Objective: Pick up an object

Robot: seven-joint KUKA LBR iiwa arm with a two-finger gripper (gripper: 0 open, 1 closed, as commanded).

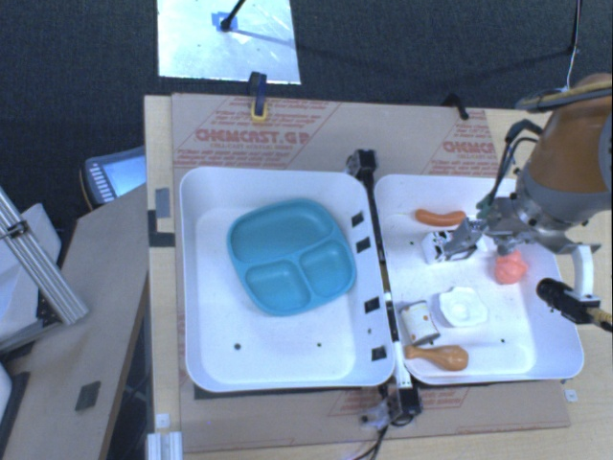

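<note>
1. Here, my fingers [450, 245] hang low over the right bin [546, 353], in its upper middle, with my grey and orange arm [575, 151] reaching in from the right.
2. Whether they are spread or pressed together, I cannot tell; nothing shows between them.
3. A hot dog [440, 218] lies just beyond them, toward the bin's far wall.
4. A pink lump [510, 268] sits just to their right, close under my wrist.
5. A white cup-like piece [460, 307] rests nearer the front, beside a small white and brown block [418, 322].
6. A brown drumstick-shaped toy [439, 356] lies along the front wall.
7. The left bin [206, 353] holds a blue divided plate [290, 255], tilted a little.
8. Both bins sit on cardboard [287, 132] spread over the counter [158, 113].
</note>
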